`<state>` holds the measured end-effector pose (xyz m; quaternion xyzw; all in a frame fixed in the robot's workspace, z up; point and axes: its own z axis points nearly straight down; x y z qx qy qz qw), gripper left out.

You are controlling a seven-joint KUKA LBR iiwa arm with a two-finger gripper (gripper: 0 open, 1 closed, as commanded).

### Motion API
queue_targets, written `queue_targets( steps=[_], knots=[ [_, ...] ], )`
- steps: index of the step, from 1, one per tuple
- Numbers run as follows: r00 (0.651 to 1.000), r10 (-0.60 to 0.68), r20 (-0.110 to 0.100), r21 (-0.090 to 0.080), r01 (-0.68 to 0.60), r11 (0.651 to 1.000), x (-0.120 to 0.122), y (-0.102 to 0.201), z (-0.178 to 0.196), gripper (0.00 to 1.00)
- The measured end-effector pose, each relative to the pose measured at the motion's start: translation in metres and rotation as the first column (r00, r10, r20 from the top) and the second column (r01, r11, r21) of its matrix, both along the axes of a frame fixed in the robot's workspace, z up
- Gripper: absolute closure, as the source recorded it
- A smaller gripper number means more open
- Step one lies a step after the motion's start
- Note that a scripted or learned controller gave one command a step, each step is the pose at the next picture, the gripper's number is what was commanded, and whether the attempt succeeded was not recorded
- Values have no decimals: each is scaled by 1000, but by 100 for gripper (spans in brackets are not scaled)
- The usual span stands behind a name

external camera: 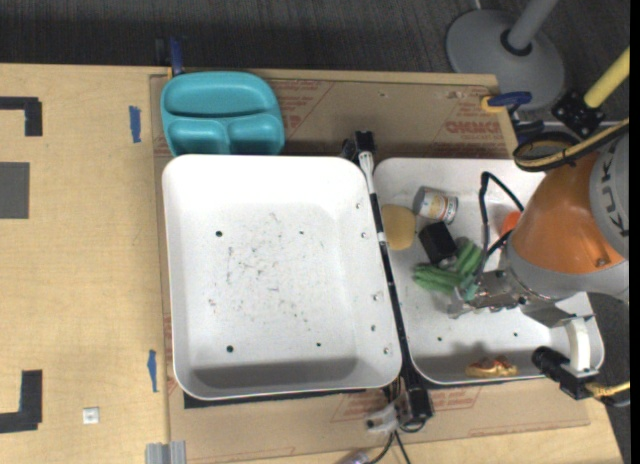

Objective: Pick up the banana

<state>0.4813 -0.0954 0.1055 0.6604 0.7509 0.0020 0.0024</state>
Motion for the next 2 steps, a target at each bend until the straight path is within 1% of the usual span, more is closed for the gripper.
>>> queue_targets(
  steps=[2],
  knots=[
    [1000,0,5,-2,0,1000,1,0,19,100]
  ],
)
